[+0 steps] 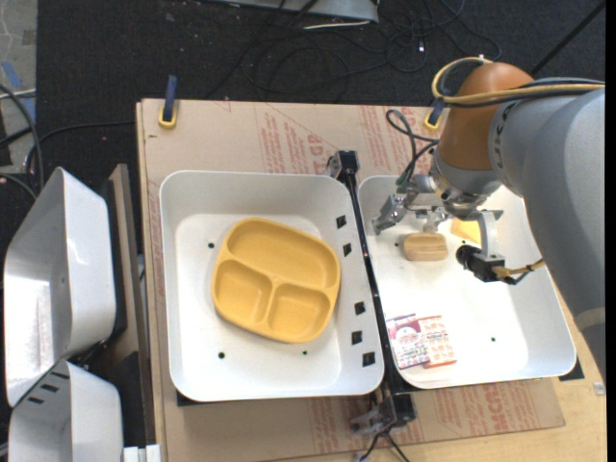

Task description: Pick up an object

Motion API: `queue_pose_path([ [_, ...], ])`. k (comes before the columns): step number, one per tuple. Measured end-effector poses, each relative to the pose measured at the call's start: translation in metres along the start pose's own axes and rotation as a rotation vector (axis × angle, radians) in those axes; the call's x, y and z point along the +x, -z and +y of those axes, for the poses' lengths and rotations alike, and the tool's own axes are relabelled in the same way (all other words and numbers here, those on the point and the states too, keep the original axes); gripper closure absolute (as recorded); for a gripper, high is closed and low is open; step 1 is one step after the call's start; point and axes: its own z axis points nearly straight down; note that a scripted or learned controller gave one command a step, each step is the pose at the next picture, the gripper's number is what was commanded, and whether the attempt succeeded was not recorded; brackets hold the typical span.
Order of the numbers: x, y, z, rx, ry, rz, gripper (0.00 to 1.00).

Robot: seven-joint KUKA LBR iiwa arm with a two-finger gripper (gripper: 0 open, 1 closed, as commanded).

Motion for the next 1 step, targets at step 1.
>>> queue_pose_path([
  [1,-0.0002,0.0129,0.0009,-0.004,0.000,-0.001,1.00],
])
